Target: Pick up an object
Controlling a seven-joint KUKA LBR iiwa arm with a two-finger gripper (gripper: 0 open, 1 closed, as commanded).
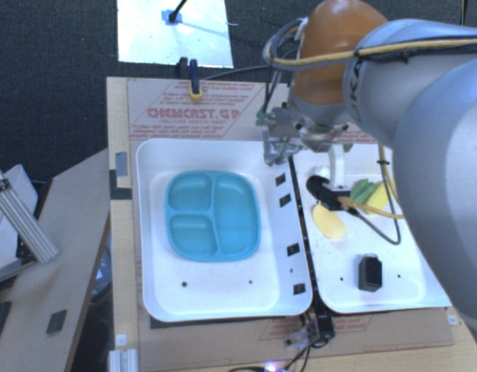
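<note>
Two white bins sit side by side on the bench. One divided blue plate lies in the left bin: stiff, light, best pinched at its rim. Right bin holds one yellow piece, one black block. Gripper hovers between; jaw state unclear.

One fixed camera looks down at a slant on the desk from fairly near, the arm entering from the right.
</note>
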